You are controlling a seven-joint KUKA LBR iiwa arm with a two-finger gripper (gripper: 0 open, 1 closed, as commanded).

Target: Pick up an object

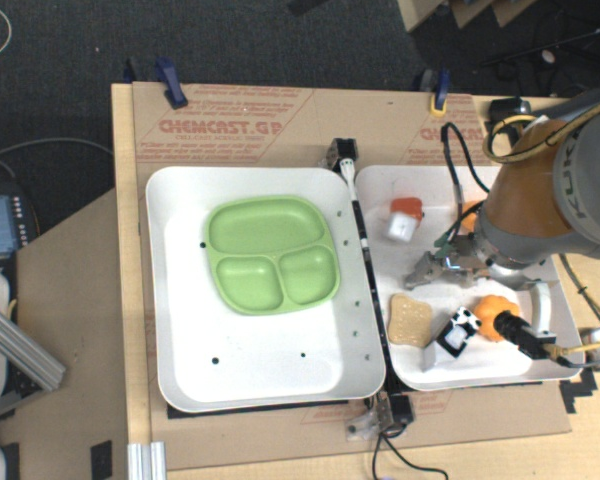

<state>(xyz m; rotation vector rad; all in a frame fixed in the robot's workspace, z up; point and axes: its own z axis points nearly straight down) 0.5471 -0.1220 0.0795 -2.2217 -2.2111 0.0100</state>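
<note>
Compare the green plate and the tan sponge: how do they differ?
The plate is green, the sponge tan and speckled. The plate is far larger than the sponge. The plate has three compartments; the sponge is a plain slab. The plate lies alone in the left bin; the sponge lies in the right bin among other items, near the arm. Both lie flat and have rounded corners.

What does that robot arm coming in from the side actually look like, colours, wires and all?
The arm is a thick, rounded grey tube with a broad orange band above the wrist. Black cables and a yellowish one loop beside it. At its end sits the gripper, a smaller grey metal piece with thin pointed parts over the right white bin.
</note>
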